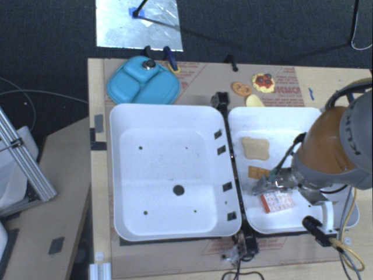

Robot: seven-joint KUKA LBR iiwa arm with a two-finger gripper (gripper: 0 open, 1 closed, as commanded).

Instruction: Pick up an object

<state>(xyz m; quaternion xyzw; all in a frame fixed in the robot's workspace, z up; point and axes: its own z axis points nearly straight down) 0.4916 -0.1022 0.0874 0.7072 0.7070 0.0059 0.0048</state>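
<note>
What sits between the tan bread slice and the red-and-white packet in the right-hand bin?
A small orange cracker-like piece lies between the bread slice and the packet, in the camera view.

You see two bins point(169, 118): smooth white plastic, slight sheen. Surface point(291, 77): matt brown cardboard look. Blue tray point(143, 83): glossy plastic. Foil sheet point(138, 15): crinkled, shiny metal. Arm point(332, 144): satin orange band.

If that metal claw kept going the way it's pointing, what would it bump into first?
The gripper points left across the right white bin, so probably that bin's left wall. The small tan square block lies just beside that line. Depth is hard to judge from above.
</note>
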